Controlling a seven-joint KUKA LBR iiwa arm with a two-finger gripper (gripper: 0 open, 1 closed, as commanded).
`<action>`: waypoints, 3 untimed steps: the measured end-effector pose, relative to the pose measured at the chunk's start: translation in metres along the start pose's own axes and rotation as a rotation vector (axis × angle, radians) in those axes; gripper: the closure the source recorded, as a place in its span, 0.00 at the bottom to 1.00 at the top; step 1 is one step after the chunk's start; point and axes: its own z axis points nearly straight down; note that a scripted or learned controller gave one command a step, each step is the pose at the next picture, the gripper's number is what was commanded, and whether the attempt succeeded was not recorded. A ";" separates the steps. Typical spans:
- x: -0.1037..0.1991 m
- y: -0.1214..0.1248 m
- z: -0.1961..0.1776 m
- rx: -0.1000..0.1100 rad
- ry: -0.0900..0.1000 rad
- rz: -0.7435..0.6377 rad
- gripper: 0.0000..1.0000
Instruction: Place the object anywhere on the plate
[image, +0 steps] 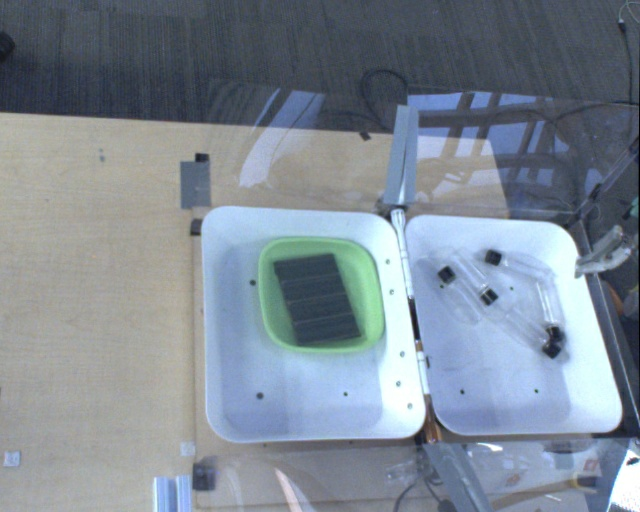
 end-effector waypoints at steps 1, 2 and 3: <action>0.000 0.001 -0.053 -0.006 0.000 -0.086 0.00; 0.000 0.000 -0.008 0.000 0.000 -0.235 0.00; -0.002 0.001 -0.029 -0.003 -0.001 -0.330 0.00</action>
